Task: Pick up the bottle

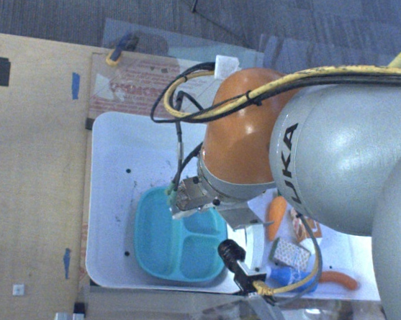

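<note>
A large grey arm with an orange band is seen from above, entering from 3 o'clock and covering much of the upper right. A pale wooden desk lies beneath it, bearing a shallow white bin at centre. At the bin's 6 o'clock a blue divided tray is set. The end effector is seen at the tray's 12 o'clock edge, under the wrist; whether it is released or clenched cannot be told, and nothing is seen to be held.

Towards 4 o'clock, an orange carrot-shaped toy, a patterned packet and a small blue object are crowded together under the arm. The blue object is judged the likeliest bottle, though it is too hidden for certainty. If so, it is judged to be light, stiff and smooth plastic, apt to slip or roll; a hold across its middle is advised.
</note>
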You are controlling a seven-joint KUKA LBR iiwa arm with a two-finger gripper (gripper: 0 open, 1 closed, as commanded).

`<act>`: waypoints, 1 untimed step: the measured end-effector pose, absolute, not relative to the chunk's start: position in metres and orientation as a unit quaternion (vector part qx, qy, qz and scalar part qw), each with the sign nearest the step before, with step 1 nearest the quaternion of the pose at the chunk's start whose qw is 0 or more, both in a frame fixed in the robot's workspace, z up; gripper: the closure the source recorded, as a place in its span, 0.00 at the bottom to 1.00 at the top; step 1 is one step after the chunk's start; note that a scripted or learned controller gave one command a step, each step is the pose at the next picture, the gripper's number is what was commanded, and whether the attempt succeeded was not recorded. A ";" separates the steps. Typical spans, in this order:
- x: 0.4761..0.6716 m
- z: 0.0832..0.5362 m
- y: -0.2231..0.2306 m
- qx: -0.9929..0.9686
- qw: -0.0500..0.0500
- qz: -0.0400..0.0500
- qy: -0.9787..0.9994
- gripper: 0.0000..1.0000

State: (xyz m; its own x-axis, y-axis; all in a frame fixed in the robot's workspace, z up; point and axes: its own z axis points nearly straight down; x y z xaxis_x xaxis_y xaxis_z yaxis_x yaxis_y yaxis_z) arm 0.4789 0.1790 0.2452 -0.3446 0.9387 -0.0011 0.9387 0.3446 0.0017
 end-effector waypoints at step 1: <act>0.478 0.216 0.216 0.691 -0.001 -0.002 0.723 1.00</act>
